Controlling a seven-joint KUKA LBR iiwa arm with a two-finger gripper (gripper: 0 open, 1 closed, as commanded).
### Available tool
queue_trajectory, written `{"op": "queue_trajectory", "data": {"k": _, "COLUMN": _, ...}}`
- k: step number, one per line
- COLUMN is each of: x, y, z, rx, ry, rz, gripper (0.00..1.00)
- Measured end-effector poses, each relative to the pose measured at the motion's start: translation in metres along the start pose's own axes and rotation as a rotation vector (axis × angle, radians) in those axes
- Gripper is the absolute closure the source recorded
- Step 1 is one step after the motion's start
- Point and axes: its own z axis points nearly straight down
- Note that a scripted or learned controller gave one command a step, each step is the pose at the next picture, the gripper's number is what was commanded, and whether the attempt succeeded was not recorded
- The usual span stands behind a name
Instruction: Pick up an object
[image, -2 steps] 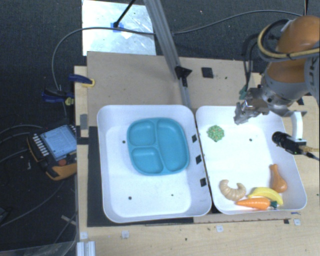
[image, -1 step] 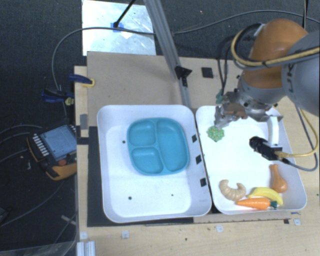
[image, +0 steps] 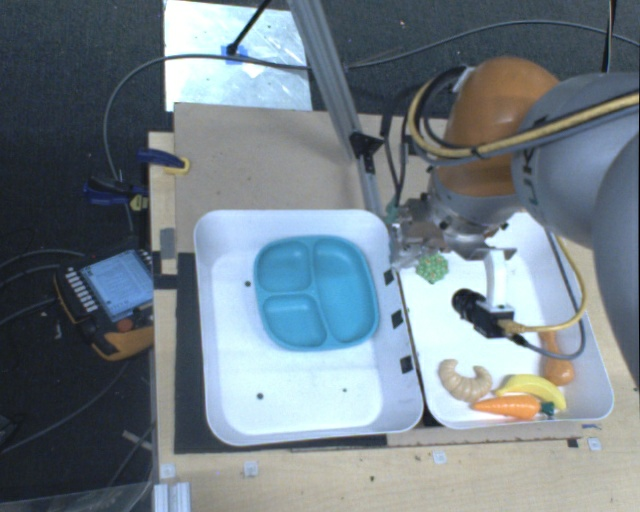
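A slanted view from above of a brown tabletop (image: 270, 150) carrying two shallow white bins side by side. At the far left, off the tabletop on dark flooring, a handheld device with a blue face and orange casing (image: 112, 290) lies among black cables. Moving right, the left bin (image: 300, 405) holds a blue plate (image: 315, 292) divided into three compartments, lying flat in the upper middle of the bin. The right bin (image: 440, 325) touches the left bin along their shared edge. Over the upper left corner of this right bin, close to that shared edge, hangs the pincer (image: 410, 240); whether it is wide or narrow cannot be told from this angle. Just below and beside the pincer sits a small green broccoli-like piece (image: 432, 268), on the bin's white floor near its upper left corner; whether it touches the pincer is unclear. Along the bin's lower edge lie a tan curled piece (image: 466, 380), then a carrot (image: 508, 405) with a yellow banana (image: 535, 388) touching it just above. To their right, near the bin's right wall, rests an orange rounded piece (image: 556, 364). The grey arm (image: 590, 150), with its orange band (image: 500, 100), reaches in from the upper right.
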Motion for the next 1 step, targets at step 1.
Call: {"op": "queue_trajectory", "data": {"k": 1, "x": 0.0482, "y": -0.0101, "z": 0.0155, "rx": 0.0, "ry": -0.001, "rz": 0.001, "gripper": 1.0}}
